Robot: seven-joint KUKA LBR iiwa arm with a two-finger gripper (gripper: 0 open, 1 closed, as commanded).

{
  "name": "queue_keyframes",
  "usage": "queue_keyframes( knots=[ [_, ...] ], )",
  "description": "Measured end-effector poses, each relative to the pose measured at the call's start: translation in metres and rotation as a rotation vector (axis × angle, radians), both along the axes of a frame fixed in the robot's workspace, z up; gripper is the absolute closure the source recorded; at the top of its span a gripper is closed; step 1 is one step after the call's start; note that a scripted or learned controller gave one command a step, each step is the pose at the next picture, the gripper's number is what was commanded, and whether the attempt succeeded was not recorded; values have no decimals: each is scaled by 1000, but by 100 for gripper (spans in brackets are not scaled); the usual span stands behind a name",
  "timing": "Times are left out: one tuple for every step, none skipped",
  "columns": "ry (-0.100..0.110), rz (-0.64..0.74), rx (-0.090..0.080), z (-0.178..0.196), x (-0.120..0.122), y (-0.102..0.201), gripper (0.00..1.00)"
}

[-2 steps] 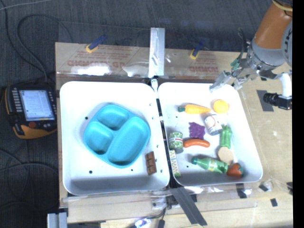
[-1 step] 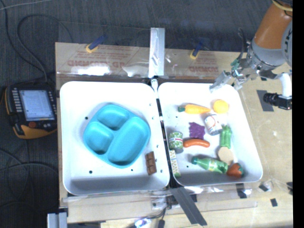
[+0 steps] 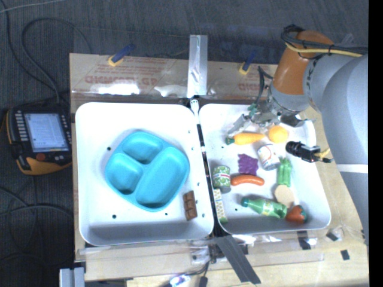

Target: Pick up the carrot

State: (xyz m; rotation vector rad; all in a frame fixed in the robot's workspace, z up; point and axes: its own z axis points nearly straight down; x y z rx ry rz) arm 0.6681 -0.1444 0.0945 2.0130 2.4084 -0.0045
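Note:
The carrot (image 3: 248,139) is a yellow-orange tapered piece with a green tip at its left end. It lies flat in the upper part of the right bin (image 3: 321,178). My gripper (image 3: 255,115) hangs just above and behind it, near the bin's far wall, below the orange wrist band. The gripper's dark metal parts overlap the bin's rim there. The carrot rests on the bin floor.
Around the carrot are a yellow lemon (image 3: 277,134), a white cup (image 3: 267,155), a purple grape bunch (image 3: 248,163), a red-orange sausage (image 3: 247,180), a green can (image 3: 221,177) and a green bottle (image 3: 265,207). The left bin holds a blue divided plate (image 3: 147,169).

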Motion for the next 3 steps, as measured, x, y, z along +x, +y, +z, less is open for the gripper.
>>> queue_keyframes(
  knots=[
    [0, 119, 5, 52, -27, -57, 0],
    [1, 332, 4, 48, -88, -49, 0],
    [-4, 507, 1, 45, -26, -8, 0]
  ],
)
